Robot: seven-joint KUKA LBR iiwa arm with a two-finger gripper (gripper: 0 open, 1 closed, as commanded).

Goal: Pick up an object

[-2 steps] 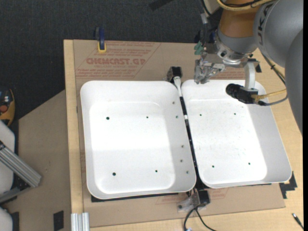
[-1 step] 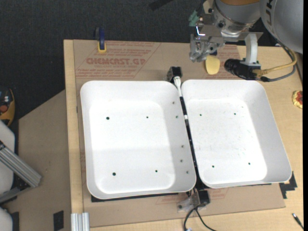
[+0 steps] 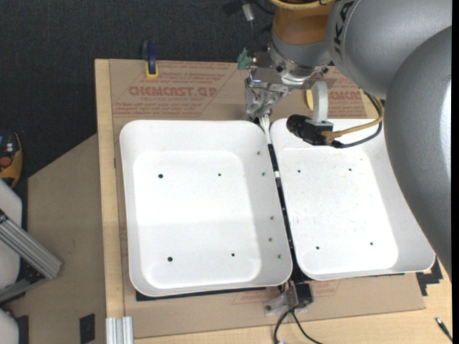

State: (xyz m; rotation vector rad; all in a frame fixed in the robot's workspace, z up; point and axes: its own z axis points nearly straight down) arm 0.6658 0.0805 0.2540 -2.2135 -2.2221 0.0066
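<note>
My gripper (image 3: 262, 117) hangs from the grey arm with the orange band (image 3: 305, 13), which reaches in from the upper right. It sits low over the far end of the seam between the two bins, at the back corner of the left bin (image 3: 136, 192). Its fingers come together to one narrow tip, so it looks shut, and I see nothing between them. A black fitting with a tan cable (image 3: 310, 130) juts from the wrist over the back edge of the right bin (image 3: 401, 256).
Both white bins lie side by side on a brown board (image 3: 179, 84), their floors marked by small dark dots. A blue and yellow clamp (image 3: 150, 57) stands at the board's back left. A cable plug (image 3: 297, 296) lies at the front between the bins.
</note>
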